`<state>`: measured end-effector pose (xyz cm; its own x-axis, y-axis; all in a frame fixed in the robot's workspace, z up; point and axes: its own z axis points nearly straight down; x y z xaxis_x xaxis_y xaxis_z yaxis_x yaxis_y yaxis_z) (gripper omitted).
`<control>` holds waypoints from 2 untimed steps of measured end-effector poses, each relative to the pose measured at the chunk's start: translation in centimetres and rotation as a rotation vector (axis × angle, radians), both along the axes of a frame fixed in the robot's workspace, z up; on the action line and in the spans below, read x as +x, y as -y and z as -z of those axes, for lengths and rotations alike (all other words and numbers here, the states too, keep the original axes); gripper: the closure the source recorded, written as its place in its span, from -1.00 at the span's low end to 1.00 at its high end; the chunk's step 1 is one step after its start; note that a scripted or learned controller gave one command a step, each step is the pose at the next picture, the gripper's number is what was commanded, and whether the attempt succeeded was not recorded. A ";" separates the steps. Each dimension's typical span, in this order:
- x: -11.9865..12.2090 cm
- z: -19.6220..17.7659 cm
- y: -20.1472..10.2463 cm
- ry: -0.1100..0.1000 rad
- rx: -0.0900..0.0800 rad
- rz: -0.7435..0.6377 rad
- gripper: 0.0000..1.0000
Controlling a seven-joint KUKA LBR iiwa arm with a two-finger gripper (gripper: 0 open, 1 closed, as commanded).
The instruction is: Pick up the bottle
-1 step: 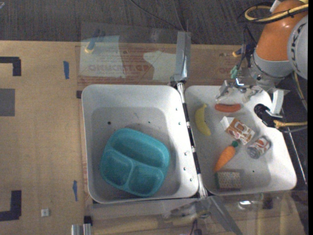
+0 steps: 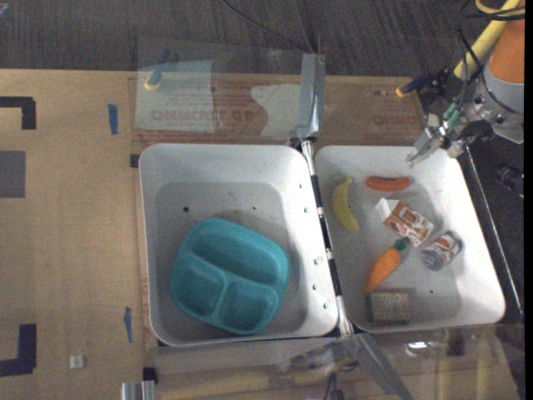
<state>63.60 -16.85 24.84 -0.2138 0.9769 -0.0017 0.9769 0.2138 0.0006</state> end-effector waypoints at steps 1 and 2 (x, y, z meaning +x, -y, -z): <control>0.0 -0.9 0.1 0.001 -0.001 0.002 1.00; 3.1 -9.5 5.5 0.001 0.000 -0.019 1.00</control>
